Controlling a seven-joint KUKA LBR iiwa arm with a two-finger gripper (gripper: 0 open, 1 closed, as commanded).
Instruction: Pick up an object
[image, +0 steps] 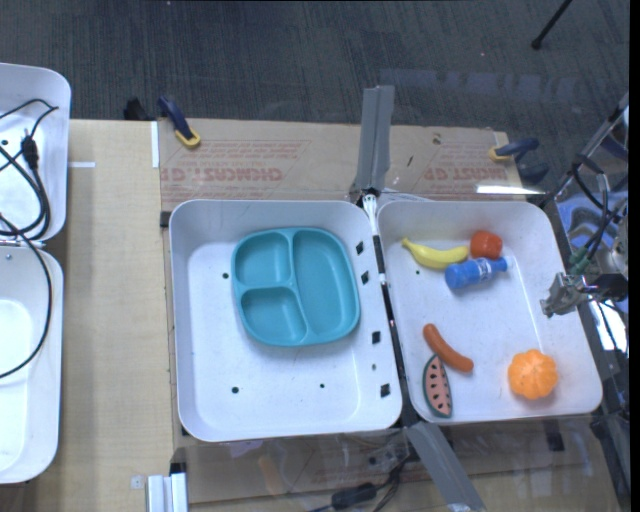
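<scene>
The gripper (556, 300) (grip state unclear) hangs over the bin rim (560, 262); descending here probably strikes plastic, missing the orange (532, 375) below-left.

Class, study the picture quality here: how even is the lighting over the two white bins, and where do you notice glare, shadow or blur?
In the camera view, light falls evenly on both bins, the teal tray casting hardly any shadow; faint pale reflections streak the dark floor at the top; the end effector at the right bin's edge looks soft and cluttered, too unclear to read its state.
</scene>
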